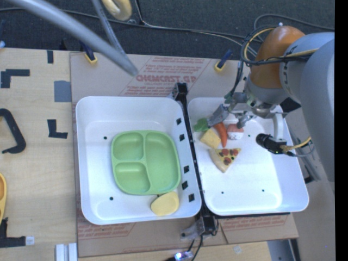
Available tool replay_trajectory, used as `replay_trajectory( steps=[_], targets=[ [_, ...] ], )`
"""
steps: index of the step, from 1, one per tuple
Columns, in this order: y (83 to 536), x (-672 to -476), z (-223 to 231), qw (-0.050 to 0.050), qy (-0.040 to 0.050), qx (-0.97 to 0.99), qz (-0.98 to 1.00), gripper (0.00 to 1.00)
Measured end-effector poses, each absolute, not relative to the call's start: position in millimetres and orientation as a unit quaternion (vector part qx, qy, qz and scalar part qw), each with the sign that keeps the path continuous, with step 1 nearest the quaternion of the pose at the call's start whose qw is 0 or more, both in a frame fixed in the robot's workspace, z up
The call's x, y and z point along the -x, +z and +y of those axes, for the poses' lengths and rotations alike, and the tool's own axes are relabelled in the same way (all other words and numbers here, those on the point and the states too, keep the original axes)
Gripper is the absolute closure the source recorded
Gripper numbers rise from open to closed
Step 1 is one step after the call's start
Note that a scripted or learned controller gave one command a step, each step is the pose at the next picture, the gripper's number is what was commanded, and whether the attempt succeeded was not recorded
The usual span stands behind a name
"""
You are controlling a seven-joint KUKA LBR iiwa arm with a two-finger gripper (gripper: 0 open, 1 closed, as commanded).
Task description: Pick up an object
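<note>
The grey arm (304, 75) with its orange band enters from the right and bends down over the far part of the right bin (272, 197). Its gripper (231, 115) hangs low above that bin's far-left corner area, directly over a small cluster of toy food; whether the gripper is apart or together cannot be told from this slanted view, and nothing can be seen clamped in it.

To the gripper's left, across the black divider clips, lies the left bin (92, 118). In it sits a green divided plate (145, 162), well apart from the gripper, down and to its left. Just below that plate, at the near edge of the left bin, rests a pale yellow round piece (165, 203).

Right beneath the gripper, going downward: an orange carrot (222, 134) lies tilted just below it, seemingly touching a yellow wedge (211, 139) on its left. A small green piece (200, 125) sits just left of the gripper. A white and red small item (236, 132) lies just right of the carrot. A pizza slice (225, 157) with dotted toppings lies a little further down, near the wedge but apart from the gripper.
</note>
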State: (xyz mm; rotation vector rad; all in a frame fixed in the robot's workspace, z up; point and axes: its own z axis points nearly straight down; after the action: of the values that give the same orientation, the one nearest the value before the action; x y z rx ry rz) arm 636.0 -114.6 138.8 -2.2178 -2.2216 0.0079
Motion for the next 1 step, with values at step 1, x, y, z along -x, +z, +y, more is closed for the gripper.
replay_trajectory(
  steps=[1],
  targets=[
    [91.2, -639.5, -113.6, -0.004, -0.0021, 0.706, -0.709, 0.0]
  ],
)
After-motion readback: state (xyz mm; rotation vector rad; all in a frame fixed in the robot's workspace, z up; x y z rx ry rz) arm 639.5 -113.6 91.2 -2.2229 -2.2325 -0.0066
